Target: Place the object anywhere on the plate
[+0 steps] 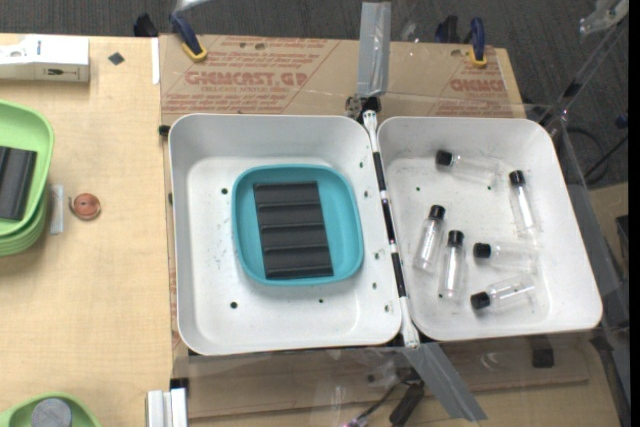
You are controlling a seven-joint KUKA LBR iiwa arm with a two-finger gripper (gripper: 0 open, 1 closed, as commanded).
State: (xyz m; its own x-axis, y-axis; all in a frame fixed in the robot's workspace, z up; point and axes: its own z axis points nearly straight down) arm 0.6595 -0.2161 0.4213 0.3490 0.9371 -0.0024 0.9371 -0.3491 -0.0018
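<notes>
Camera view: teal plate [247,215] with black ribbed insert [292,230] sits centred in left bin [200,315] as drop target, six capped clear vials [452,263] lie scattered flat in right bin [560,305] as pick stock, so I'd judge nothing's placed yet.

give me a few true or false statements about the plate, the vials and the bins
1. The teal plate sits in the left bin. True.
2. A vial lies on the plate. False: all six vials are in the right bin; the plate carries a dark ribbed insert.
3. The vials have black caps. True.
4. The vials stand upright in a row. False: they lie scattered on their sides.
5. The two bins are far apart. False: they sit edge to edge.
</notes>
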